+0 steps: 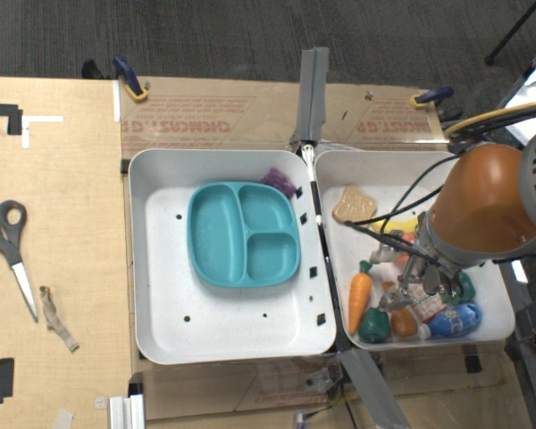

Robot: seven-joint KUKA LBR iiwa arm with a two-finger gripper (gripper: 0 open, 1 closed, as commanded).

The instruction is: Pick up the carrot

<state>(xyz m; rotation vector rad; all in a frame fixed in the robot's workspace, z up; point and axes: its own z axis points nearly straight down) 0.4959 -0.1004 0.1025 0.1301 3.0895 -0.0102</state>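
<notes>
The carrot (359,298) is orange with a small green top and lies near the left wall of the right bin (329,239), pointing toward the front. My gripper (414,286) hangs low over the pile of toys just right of the carrot, under the arm's orange band (482,199). Nothing shows the carrot held; it lies apart from the gripper, a short way to its left.
A round green toy (373,327), a small orange piece (404,325) and a blue toy (456,321) crowd the right bin's front. A tan cookie (354,206) lies at its back. The left bin (152,266) holds a teal divided plate (246,235) and a purple piece (281,182). Scissors (9,239) lie far left.
</notes>
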